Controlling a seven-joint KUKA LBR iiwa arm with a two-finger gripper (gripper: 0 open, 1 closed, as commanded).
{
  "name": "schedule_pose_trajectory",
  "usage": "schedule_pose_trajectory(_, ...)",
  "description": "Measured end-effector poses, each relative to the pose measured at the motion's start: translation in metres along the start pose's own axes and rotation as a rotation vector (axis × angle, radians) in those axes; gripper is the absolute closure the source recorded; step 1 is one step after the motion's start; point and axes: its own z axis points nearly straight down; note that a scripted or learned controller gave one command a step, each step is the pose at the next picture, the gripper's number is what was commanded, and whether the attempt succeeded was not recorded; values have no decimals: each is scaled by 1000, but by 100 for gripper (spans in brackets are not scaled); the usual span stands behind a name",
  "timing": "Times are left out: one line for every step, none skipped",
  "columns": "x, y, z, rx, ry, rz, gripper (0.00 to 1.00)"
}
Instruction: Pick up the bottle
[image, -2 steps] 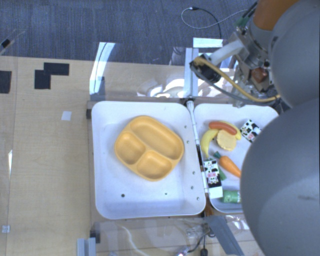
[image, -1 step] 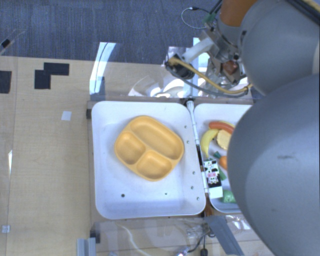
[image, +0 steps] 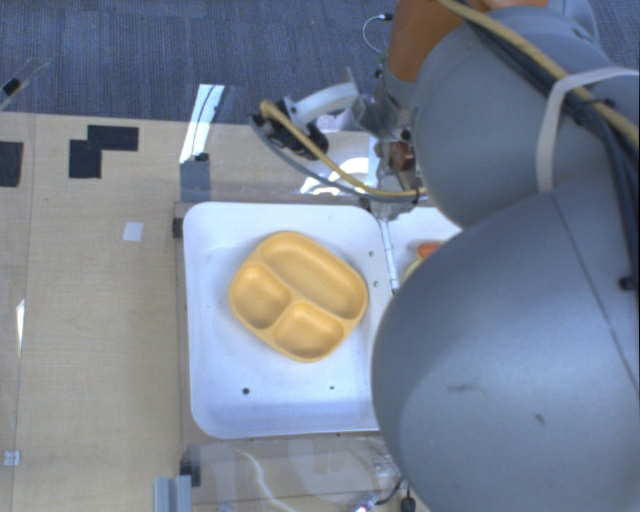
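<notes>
**Bottle pick: no grasp to be seen**

While the grey arm (image: 520, 300) leans in from the right and blocks most of the right bin (image: 408, 232), the pick cannot be judged as done. Nothing in the view can be made out as a bottle; a small orange patch (image: 428, 249) peeks out beside the arm in the right bin, too little of it to name. Where the bottle lies I cannot tell; most likely it sits under the arm in that bin. The hand's state I cannot tell either, since the wrist end near the bins' far edge (image: 395, 150) is a tangle of cables and fittings.

On the left, the left bin (image: 215, 400) carries a yellow divided plate (image: 298, 294), lying flat near its middle and well apart from the arm's working end.

My judgement: the task is early or mid-reach at best. Locating, closing on and lifting the bottle all remain to be shown.
</notes>
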Motion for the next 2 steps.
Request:
schedule_pose_trajectory(4,40,-70,-2,0,0,100)
schedule_pose_trajectory(-12,-31,-70,-2,0,-3,100)
